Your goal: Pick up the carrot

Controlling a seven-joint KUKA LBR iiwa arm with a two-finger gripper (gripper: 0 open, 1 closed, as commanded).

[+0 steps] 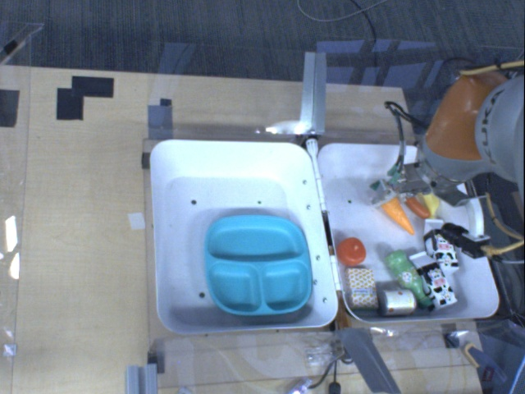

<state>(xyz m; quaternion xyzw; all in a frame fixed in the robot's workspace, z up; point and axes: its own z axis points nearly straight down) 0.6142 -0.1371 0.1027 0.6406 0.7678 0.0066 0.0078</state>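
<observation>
Hovering hand (399, 185) just above carrot (398, 213) in right bin (484, 298). Touching or not: can't tell. Grip state unclear.

Two shallow white bins sit side by side in the middle of the frame. The left bin (172, 220) holds a blue divided plate (258, 263), lying flat in its lower half. The right bin (353, 171) carries a cluster toward its lower right: a round red-orange piece (352, 250), just below it a tan patterned block (361, 285), beside that a silver can on its side (396, 301), a green item (404, 268), and a black-and-white carton (440, 276), possibly two. A black cable (361, 11) loops over the dark carpet at the top.
</observation>
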